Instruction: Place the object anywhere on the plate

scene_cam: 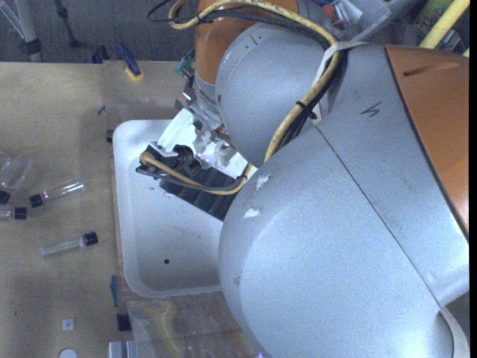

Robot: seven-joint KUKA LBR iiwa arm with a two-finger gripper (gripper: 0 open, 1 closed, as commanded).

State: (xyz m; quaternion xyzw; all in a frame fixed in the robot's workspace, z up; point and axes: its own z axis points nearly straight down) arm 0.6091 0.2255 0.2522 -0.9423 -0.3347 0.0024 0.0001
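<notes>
Tan wooden bench point(52, 110) with a shallow white plastic bin point(141, 237) on it, and honestly the big grey robot arm point(335, 230) with the orange band eats most of the shot. Its wrist sits low over the bin's far end, so my guess is we're at the grab stage, not the placing stage. I can't tell if the jaws are spread or pressed together, since they're tucked under the wrist.

Best I can make out, the object is the dark ribbed flat thing point(200, 191) on the bin floor right below the wrist, though part of it may be shadow. The plate is hidden by the arm, I'd guess.

Next it needs a sure pinch, a straight lift over the rim, then a swing to the plate. Room-wise, the bin's near half is bare apart from a tiny dark speck point(166, 260). A few clear plastic vials with black caps point(67, 242) lie on the bench, well apart from the bin.
</notes>
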